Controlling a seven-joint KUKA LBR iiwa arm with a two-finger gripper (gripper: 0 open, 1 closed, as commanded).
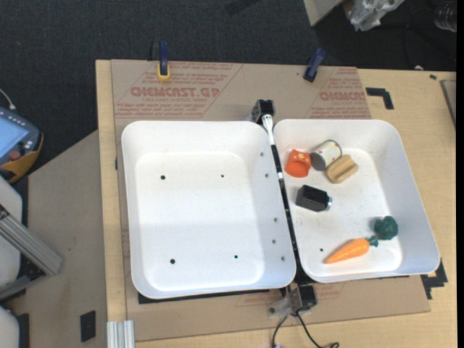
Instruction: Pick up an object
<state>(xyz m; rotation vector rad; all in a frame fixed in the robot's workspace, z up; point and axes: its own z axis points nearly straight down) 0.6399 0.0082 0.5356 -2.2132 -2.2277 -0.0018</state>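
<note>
You see a brown board (217, 85) clamped on the bench over dark carpet, carrying a left bin (138, 216) and a right bin (406, 187). The gripper (377, 6) sits at the top edge, above the bench; you cannot tell how its jaws stand. In the right bin: toy carrot (348, 251) near the front edge, long axis tilted, orange tip toward the bins' divider, green top (386, 228) toward the right wall. Also orange cup (297, 163), black block (312, 198), tan roll (341, 168).

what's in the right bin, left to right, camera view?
orange cup → black block → orange carrot → green ball. Skipped the silver can and tan bread roll: they overlap.
</note>
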